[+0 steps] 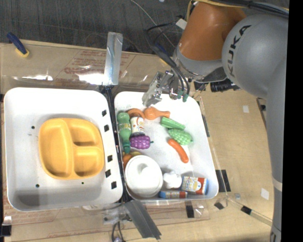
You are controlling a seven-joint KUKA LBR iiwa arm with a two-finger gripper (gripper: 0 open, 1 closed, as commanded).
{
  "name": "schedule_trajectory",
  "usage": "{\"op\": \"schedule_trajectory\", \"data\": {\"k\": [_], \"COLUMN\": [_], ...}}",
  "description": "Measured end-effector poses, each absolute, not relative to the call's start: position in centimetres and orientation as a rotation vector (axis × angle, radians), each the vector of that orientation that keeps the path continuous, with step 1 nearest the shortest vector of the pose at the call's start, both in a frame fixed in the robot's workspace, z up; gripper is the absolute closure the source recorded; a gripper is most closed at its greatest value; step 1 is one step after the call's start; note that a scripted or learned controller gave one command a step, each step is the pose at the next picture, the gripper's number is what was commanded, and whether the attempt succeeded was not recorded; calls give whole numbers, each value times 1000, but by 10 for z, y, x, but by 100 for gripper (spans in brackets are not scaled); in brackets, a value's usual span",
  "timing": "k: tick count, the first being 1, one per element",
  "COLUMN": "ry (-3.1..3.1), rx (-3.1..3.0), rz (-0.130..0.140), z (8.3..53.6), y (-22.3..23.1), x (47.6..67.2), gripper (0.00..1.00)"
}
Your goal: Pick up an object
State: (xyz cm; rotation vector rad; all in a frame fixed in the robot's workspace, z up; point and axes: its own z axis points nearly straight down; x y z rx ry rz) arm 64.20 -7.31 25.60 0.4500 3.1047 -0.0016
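Observation:
My gripper hangs over the far left corner of the right bin, open, with nothing between its fingers. Just below it lie an orange toy gourd and a small red-labelled can. A green bottle lies along the bin's left wall beside purple grapes. Two green toy vegetables and an orange carrot lie to the right. Near the front are a white bowl, a small carton and a blue pen.
The left bin holds a yellow divided tray. The arm's grey and orange body looms over the far right. Cables run behind the bins, and a taped strip stands at the far edge between them.

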Motion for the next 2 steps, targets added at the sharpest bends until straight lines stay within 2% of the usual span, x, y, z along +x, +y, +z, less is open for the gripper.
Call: {"op": "schedule_trajectory", "data": {"k": [2], "ry": [3100], "rx": [437], "rz": [-3], "z": [278], "y": [-72], "x": [644], "gripper": [100]}}
